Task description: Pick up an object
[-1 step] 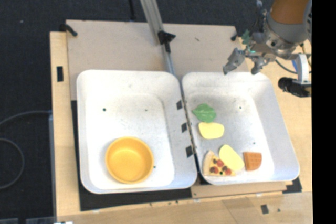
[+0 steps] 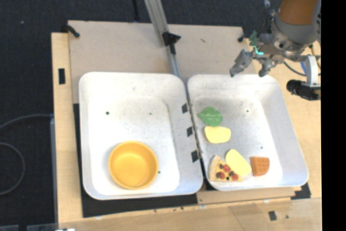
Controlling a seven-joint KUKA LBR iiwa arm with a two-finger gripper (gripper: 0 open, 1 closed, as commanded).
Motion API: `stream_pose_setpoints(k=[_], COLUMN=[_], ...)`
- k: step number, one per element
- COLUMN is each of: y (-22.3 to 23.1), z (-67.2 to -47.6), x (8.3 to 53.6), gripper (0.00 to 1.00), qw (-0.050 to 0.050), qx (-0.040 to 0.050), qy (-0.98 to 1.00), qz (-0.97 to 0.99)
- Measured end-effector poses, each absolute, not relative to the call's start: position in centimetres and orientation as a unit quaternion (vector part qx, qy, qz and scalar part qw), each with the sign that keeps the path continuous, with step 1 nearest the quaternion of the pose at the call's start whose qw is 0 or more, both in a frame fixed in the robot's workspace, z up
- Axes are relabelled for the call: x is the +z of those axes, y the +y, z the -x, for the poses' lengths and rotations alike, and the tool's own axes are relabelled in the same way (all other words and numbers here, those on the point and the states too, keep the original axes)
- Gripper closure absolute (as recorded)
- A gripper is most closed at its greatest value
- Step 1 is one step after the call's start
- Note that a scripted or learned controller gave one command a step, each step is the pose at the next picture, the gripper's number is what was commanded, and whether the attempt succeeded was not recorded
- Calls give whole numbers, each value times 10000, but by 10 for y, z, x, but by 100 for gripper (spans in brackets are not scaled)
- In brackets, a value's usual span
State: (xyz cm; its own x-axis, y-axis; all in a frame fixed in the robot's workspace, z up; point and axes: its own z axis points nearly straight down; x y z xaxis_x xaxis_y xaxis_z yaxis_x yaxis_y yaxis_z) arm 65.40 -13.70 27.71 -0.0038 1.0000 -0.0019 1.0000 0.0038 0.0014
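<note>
Above the right bin's (image 2: 281, 116) far rim the claw (image 2: 251, 67) hangs spread and empty, well apart from the crowded toy foods (image 2: 227, 149), so any descent risks pinching between pieces.

Two white bins (image 2: 135, 94) side by side on a wooden bench (image 2: 119, 46), slanted metal pole (image 2: 154, 2) behind.
</note>
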Motion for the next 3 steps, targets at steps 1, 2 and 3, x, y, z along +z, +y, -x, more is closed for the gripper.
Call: stream_pose_setpoints(k=[1, 2, 3], y=[-128, -126, -126], z=[-655, -653, -658], x=[224, 181, 122], gripper=[0, 0, 0], qw=[-8, -3, -7], qx=[-18, -17, -18], qy=[7083, 7074, 7079], qz=[-7059, -7068, -7063])
